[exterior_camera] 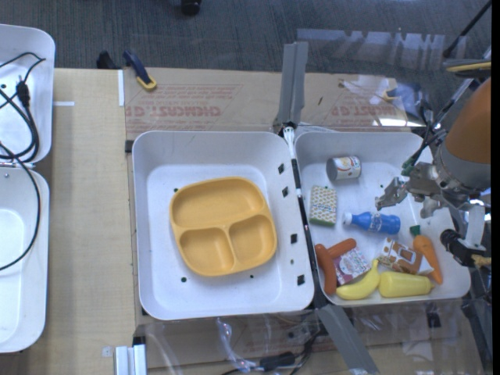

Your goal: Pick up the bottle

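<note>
Bottle: blue with a white cap, lying on its side around the middle of the right bin, cap pointing left

Gripper: hovering at the bin's right side, just up and right of the bottle; honestly can't tell how the fingers are set, and nothing is visibly between them

Arm: comes in from the right, orange band showing

Neighbours: small can toward the back, checkered sponge just left of the bottle's cap, carrot off to the right, sausage, banana and a yellow thing along the front

Left bin: holds a yellow divided plate

Table: light wood, both bins sit on it
</note>
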